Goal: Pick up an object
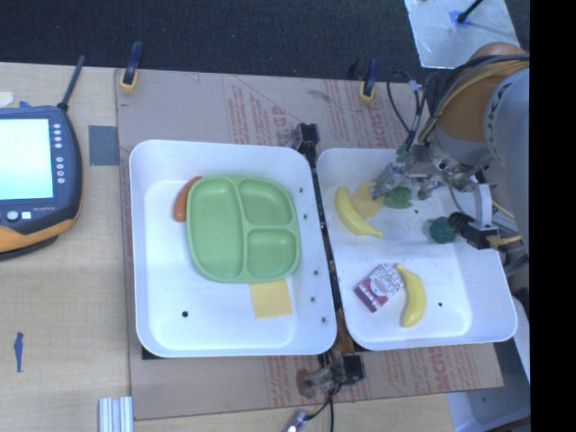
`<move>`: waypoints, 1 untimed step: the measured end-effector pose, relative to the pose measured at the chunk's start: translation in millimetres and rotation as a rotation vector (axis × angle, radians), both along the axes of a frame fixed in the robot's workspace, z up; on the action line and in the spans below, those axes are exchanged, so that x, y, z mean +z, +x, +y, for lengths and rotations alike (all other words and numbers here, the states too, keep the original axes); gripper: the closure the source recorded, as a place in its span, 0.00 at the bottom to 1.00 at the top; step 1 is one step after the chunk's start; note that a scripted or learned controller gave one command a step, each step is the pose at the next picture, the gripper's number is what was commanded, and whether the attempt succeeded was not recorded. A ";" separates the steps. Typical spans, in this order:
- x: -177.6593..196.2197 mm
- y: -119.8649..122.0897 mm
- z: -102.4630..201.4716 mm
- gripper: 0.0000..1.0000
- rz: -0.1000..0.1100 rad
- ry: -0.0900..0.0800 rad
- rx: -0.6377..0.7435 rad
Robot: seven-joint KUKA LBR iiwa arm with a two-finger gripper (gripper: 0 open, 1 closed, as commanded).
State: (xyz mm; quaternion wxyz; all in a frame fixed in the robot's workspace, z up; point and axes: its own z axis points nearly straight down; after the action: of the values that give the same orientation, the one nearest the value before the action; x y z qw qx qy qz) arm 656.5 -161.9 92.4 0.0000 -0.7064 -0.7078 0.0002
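I see the end effector [402, 180] low over the far part of the right bin [468, 331], its metal fingers crowded against a small dark green object [397, 198] and the far tip of a yellow banana [356, 212]; I cannot tell how far the fingers are spread or whether they have hold of anything. Close beside them a teal object [441, 230] lies near the bin's right side, next to black arm hardware. Nearer me sit a second banana [412, 296] and a red and white packet [380, 286] (its print is too small to read), touching each other, with bare white floor around them. The left bin [148, 241] carries a green divided plate [243, 229], an orange object [182, 200] tucked at its left edge and a yellow square [272, 299] partly under its near edge. Cardboard with faint red lettering lines the table [63, 331], where a teach pendant [36, 174] lies at left.
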 end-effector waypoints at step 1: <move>0.2 -0.1 -50.1 0.00 0.001 0.001 0.000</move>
State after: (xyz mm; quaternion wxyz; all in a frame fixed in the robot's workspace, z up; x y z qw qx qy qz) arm 656.4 -212.0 92.5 0.0008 -0.7063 -0.7079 0.0003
